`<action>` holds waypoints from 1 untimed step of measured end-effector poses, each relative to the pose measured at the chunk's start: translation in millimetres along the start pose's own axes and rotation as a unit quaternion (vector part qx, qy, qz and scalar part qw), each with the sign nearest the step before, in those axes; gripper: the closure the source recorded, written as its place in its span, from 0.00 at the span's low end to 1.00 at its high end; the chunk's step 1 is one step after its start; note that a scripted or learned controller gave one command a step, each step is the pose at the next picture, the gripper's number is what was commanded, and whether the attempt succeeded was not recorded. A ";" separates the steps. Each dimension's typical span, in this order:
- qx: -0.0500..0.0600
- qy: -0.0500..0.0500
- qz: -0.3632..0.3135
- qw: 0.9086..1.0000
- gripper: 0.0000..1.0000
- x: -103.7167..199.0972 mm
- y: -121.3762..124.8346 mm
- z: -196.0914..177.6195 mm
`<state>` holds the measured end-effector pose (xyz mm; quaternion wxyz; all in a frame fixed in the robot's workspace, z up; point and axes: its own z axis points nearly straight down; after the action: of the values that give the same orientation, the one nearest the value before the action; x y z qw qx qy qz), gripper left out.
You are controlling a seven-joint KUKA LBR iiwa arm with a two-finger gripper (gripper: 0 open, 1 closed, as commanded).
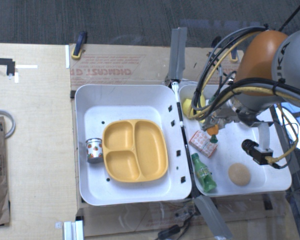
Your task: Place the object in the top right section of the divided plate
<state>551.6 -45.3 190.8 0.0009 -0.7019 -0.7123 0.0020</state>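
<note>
Three-section yellow divided plate (135, 150) in left bin (85, 134), nothing in it | gripper (212, 126) low in right bin (275, 184) above small carton (203, 143), mostly hidden by cables | fingers: can't tell | green bottle (203, 174), tan ball (239, 174) nearby

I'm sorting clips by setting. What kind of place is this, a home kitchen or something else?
Likely a robot lab bench, not a kitchen: a cabled robot arm reaches over two white bins on a cardboard-covered bench, with a yellow divided plate.
</note>
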 end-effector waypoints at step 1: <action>0.000 0.000 -0.034 0.999 1.00 99.1 -32.4 -23.3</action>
<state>517.8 53.4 214.0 0.0006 -0.6772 -0.7358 0.0019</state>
